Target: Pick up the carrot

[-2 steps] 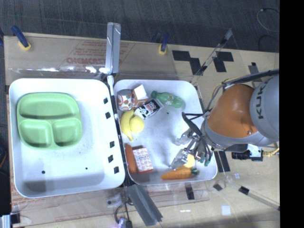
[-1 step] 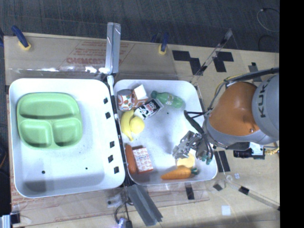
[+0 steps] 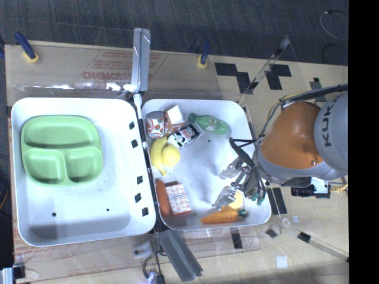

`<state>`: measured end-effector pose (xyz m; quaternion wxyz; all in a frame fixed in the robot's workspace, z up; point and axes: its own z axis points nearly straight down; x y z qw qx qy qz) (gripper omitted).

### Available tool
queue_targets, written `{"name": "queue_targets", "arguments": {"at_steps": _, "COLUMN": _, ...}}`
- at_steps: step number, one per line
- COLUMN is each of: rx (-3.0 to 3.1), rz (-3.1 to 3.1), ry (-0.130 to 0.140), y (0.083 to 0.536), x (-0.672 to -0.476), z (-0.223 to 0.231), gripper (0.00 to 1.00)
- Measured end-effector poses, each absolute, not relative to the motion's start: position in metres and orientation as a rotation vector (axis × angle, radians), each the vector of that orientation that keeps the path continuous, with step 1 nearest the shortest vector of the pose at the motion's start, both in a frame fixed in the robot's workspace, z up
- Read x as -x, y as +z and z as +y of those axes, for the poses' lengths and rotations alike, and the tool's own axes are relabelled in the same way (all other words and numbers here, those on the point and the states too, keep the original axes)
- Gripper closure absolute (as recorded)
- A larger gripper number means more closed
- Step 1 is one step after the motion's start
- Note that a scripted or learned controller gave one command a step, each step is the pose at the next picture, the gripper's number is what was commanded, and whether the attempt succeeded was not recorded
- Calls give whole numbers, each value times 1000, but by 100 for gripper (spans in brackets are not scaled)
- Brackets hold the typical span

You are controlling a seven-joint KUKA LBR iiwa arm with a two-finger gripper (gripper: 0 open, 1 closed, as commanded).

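Observation:
The orange carrot [image 3: 219,217] lies flat along the front wall of the right bin [image 3: 204,158], near its front right corner. My gripper [image 3: 227,186] hangs just above and behind it, fingers [image 3: 222,199] spread apart and pointing left into the bin, with nothing between them. A pale yellow item [image 3: 236,202] sits right behind the carrot, partly under the lower finger.
The right bin also holds a yellow banana [image 3: 163,155], a red snack packet [image 3: 175,199], a small can [image 3: 155,125], a black and white carton [image 3: 186,135] and a green bottle [image 3: 209,123]. A green divided tray [image 3: 61,148] lies in the left bin [image 3: 77,218].

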<state>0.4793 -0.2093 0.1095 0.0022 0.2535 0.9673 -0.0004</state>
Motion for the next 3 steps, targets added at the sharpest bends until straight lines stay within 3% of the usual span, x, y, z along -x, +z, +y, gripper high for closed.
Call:
{"name": "queue_targets", "arguments": {"at_steps": 1, "rx": -737, "rz": 3051, "ry": -1, "y": 94, "x": -478, "z": -210, "gripper": 0}}
{"name": "queue_targets", "arguments": {"at_steps": 2, "rx": -730, "rz": 3051, "ry": -2, "y": 105, "x": -480, "z": -209, "gripper": 100}}
{"name": "queue_targets", "arguments": {"at_steps": 3, "rx": -730, "rz": 3051, "ry": -2, "y": 105, "x": -480, "z": -209, "gripper": 0}}
